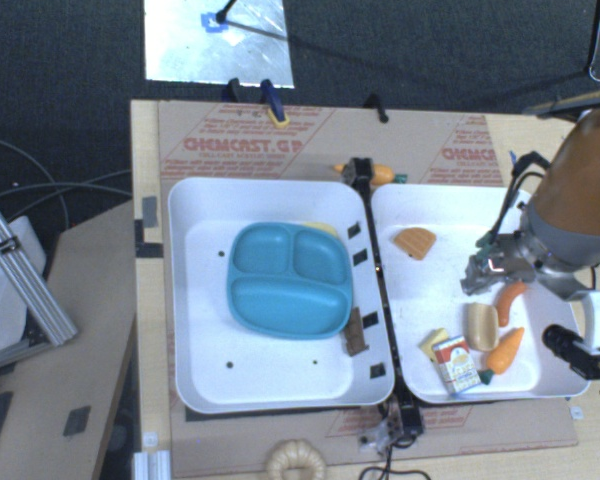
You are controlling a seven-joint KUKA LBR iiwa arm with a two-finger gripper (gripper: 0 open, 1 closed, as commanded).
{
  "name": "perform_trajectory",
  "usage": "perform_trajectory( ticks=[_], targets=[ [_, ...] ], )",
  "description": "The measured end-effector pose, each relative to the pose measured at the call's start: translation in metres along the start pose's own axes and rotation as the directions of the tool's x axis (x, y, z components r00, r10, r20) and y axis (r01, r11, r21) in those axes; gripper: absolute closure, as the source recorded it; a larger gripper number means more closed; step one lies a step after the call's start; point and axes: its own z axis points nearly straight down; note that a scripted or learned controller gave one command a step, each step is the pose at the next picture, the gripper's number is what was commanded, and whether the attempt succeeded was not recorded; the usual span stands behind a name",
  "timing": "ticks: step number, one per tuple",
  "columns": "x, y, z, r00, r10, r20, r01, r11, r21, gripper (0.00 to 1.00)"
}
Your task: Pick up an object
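The right bin [430,208] holds several small items. A tan wedge [415,241] lies near its back left. At the front sit a beige roll [481,325], an orange carrot [507,350], a red-and-white box [458,364] and a small yellow piece [436,338]. A red-orange sausage-like piece [509,297] lies just right of the gripper. My gripper [483,275] hangs over the middle of the right bin, just above the roll and next to the red-orange piece. Nothing is visibly held.
The left bin [200,258] carries a blue divided plate [288,278], with a brown piece [355,333] at its right front and a pale yellow item [323,228] behind it. A small orange-yellow object [380,175] sits by the clamp at the bins' back junction.
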Motion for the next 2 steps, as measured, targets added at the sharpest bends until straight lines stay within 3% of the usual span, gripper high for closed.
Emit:
perform_trajectory(
  ticks=[1, 2],
  targets=[
    [0.029, 0.039, 0.005, 1.000, -0.004, -0.001, 0.004, 1.000, 0.000, 1.00],
    [0.075, 0.080, -0.004, 1.000, -0.005, -0.003, 0.005, 1.000, -0.001, 1.00]
  ],
)
